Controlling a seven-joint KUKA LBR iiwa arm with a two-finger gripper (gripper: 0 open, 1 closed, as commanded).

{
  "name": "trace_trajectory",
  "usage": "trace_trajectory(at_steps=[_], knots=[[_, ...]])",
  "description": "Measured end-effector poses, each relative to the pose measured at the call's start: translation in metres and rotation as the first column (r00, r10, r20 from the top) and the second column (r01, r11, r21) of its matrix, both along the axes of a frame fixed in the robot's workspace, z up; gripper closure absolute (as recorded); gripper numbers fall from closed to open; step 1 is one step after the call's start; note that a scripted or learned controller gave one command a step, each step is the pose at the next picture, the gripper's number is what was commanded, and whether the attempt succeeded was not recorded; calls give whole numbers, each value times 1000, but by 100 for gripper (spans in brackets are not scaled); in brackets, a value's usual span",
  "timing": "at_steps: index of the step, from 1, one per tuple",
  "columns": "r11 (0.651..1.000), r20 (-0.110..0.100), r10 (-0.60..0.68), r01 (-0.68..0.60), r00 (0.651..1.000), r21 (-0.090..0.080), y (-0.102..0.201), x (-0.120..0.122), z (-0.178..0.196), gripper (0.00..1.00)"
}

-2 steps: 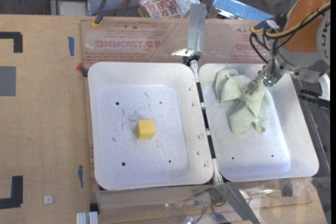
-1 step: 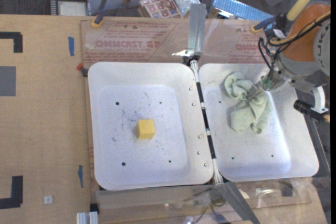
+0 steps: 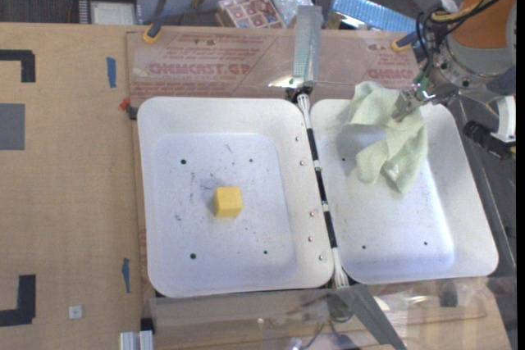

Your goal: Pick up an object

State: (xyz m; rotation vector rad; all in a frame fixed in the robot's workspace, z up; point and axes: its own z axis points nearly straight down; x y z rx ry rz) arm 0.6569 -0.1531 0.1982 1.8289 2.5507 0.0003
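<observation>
camera view, my claw (image 3: 408, 104): parked on the pale green cloth (image 3: 385, 139), top edge; honestly can't tell what it's doing there.
cloth: spills down and left from my claw inside the right bin (image 3: 472, 201).
step: looks like mid-grab; next I'd lift straight and see if it comes.
yellow block (image 3: 229, 202): far left of my claw, left bin (image 3: 164, 143).
tabletop (image 3: 66, 176): brown board, clutter behind.

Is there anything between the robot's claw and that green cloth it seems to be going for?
Nothing visible. The gripper is right at the pale green cloth in the right bin, at the cloth's upper edge. The yellow block lies apart in the left bin.
</observation>
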Motion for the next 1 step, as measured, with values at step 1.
trace_trajectory(at_steps=[1], knots=[[984, -2, -179, 179, 984, 0, -30, 10, -105, 100]])
